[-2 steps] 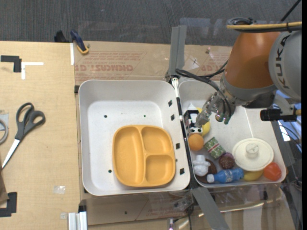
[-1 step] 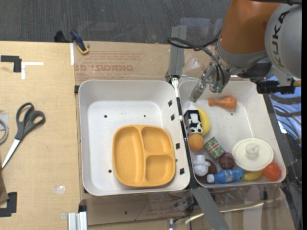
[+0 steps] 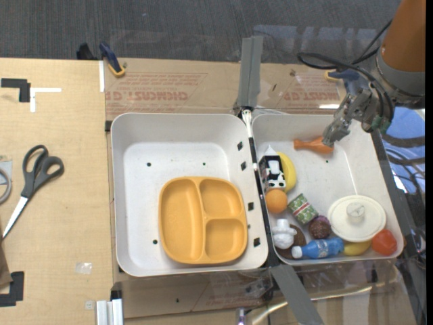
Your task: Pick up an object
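My gripper [image 3: 333,135] hangs over the back of the right bin [image 3: 352,162], its tip at the right end of an orange tool-shaped toy [image 3: 311,145] lying on the bin floor. Whether it grips the toy is unclear. Along the bin's left side lie a yellow banana [image 3: 290,170], a black-and-white toy [image 3: 272,172] and an orange ball [image 3: 275,200]. Toward the front sit a green can [image 3: 304,208], a white round lid [image 3: 356,217], a dark plum [image 3: 320,227], a blue bottle [image 3: 319,249] and a red ball [image 3: 384,242].
The left bin [image 3: 135,181] holds a yellow divided plate [image 3: 203,220]. Scissors [image 3: 32,176] lie on the wooden bench at the left. A blue clamp [image 3: 112,59] and a grey bar [image 3: 250,73] sit behind the bins. Cables run at the right.
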{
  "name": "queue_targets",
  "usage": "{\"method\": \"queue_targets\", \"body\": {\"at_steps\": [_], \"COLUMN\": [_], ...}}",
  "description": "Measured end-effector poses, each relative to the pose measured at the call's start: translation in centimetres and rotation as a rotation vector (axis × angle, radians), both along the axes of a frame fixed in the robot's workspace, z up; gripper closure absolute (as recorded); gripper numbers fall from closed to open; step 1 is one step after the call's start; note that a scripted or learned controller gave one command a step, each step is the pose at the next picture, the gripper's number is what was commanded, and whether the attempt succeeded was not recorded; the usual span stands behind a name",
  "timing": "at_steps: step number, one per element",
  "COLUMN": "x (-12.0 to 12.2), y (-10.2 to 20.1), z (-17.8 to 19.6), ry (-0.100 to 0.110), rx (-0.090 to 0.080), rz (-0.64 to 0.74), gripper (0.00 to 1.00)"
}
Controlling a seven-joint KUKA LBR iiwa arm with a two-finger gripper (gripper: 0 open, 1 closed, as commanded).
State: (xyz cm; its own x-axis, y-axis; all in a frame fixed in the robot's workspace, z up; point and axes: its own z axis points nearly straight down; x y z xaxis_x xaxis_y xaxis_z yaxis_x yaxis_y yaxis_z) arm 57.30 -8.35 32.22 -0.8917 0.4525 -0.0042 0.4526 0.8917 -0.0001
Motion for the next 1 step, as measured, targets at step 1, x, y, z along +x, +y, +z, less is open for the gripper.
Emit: {"method": "queue_targets", "body": {"at_steps": [1], "x": [7.48], "y": [13.36], "z": [-8.92], "ry": [0.001], "rx": [0.002], "rz": [0.005], "gripper": [1.0]}}
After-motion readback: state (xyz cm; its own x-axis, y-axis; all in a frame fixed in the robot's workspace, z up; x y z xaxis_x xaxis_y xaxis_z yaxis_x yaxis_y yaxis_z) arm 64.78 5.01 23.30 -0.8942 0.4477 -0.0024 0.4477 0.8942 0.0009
